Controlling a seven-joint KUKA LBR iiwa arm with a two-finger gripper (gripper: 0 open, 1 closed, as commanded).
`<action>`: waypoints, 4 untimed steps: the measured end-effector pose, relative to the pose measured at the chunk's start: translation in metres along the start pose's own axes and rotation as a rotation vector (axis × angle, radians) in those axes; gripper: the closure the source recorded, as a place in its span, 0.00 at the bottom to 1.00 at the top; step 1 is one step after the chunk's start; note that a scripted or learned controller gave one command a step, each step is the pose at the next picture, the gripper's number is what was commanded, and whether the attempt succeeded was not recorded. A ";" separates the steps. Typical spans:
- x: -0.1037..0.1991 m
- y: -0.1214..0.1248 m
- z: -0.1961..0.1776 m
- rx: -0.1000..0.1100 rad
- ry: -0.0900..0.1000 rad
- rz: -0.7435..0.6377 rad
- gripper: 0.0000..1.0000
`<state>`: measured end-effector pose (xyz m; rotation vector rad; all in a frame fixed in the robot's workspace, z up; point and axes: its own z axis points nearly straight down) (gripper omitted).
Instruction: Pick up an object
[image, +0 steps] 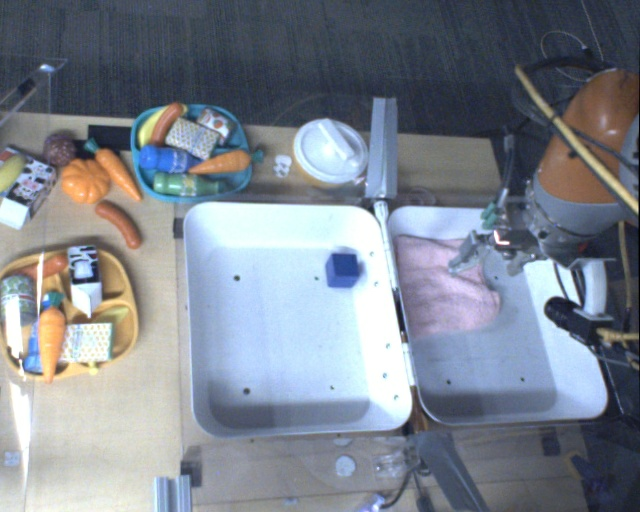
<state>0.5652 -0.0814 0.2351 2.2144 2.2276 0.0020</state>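
At the far left, off the bins, toy food is kept out of the working area: a yellow tray (118, 300) on the bench holds a carrot, cartons and a box, and a blue basket (150, 180) farther back holds a banana, a blue bottle and another carrot. A small pumpkin (84, 181) and a sausage (119, 224) lie loose between them. A white lidded bowl (331, 150) stands behind the bins, also out of reach of the task.

The left bin (230, 390) carries a single blue cube (343, 269), resting flat toward its far right corner, well apart from the arm.

In the right bin (520, 395) a pink cloth (440, 285) lies crumpled over the far left part of the floor. The gripper (490, 252) hangs just above the cloth's right edge, its thin fingers spread apart and angled down, with nothing between them. That placement suggests the cloth is the object aimed at: spread fingers over a soft edge fit a pinch from above. The cloth is not yet lifted and lies on the bin floor.
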 end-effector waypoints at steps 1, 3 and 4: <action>-0.044 0.027 0.095 0.001 0.000 -0.068 0.00; -0.082 0.030 0.133 -0.017 -0.001 -0.176 1.00; -0.027 0.096 0.041 -0.004 -0.002 -0.328 1.00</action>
